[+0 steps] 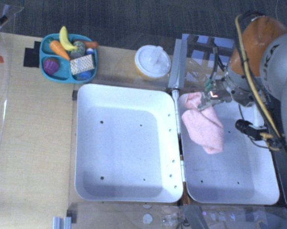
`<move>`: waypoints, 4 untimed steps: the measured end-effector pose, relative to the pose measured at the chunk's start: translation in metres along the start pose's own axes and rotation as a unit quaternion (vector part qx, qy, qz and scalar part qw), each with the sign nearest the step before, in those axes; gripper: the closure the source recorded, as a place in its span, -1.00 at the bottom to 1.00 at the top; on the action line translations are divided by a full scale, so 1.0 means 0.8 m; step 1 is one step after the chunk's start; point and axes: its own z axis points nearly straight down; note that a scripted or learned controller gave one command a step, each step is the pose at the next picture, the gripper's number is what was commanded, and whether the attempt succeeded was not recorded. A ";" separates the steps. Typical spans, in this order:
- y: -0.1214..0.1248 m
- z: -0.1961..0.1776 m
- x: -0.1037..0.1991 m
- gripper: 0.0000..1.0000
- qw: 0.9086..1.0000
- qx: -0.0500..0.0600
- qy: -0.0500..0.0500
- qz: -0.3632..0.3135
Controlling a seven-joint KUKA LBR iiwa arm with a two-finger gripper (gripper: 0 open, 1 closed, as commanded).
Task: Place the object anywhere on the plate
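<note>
Looking down from the fixed overhead camera, I take the right bin (236, 190) as my landmark. Its nearest stretch of floor, toward the bottom of the view, is bare white. Directly to its left, wall against wall, sits the left bin (121, 144), with nothing on its floor that I can make out.

Farther in, in the right bin's upper left corner, a pink cloth (204, 126) lies in a rumpled heap, its far end bunched up against the wall shared with the left bin and its near end draped out toward the middle of the floor. The gripper (207, 99) sits right over the cloth's upper edge, and the fingers appear to pinch a fold of the pink fabric there, the cloth hanging down from that point. The arm (281, 63), grey with its orange band, comes in over the right bin's far right corner, cables trailing along it.

Beyond the right bin's far left corner, on the counter (27, 142), stands a white round lidded container with a yellow rim (152, 61). Farther left still, well apart from the right bin, rests a blue divided plate (68, 58) carrying toy food, a banana and a carrot among it.
</note>
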 end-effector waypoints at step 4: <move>0.016 -0.063 0.199 1.00 0.820 -0.002 0.001 -0.572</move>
